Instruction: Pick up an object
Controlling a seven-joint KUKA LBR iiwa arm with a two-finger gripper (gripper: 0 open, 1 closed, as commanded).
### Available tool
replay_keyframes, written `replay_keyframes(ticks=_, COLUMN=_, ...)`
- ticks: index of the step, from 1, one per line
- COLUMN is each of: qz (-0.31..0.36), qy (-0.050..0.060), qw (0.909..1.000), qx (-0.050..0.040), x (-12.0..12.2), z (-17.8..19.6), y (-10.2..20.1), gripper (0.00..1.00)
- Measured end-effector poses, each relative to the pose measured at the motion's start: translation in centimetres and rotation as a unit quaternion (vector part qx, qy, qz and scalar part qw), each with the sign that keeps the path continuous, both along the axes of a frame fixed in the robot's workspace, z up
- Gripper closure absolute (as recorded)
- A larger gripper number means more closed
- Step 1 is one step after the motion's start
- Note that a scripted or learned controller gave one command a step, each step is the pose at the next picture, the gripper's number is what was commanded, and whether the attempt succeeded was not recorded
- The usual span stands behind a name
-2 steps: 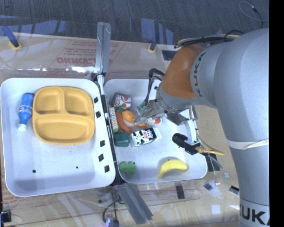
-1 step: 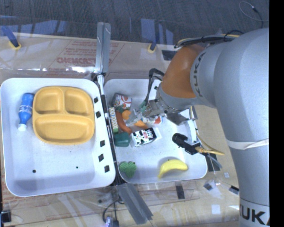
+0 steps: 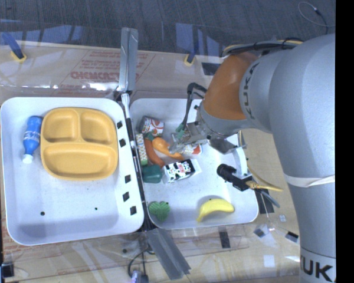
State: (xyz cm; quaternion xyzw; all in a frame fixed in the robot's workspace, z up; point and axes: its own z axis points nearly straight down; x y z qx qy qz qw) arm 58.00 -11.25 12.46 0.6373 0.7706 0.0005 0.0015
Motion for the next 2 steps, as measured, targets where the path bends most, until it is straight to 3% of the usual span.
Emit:
replay_keyframes(ticks=1, qz=0.000, qy=0.000, qw=1.0000, qx=-0.0001, x=0.00, z=0.00, y=0.01, gripper=0.00)
replay_keyframes(ticks=2, qz=0.000, qy=0.000, qw=1.0000, qx=-0.0001, x=0.00, z=0.00, y=0.01, gripper=0.00)
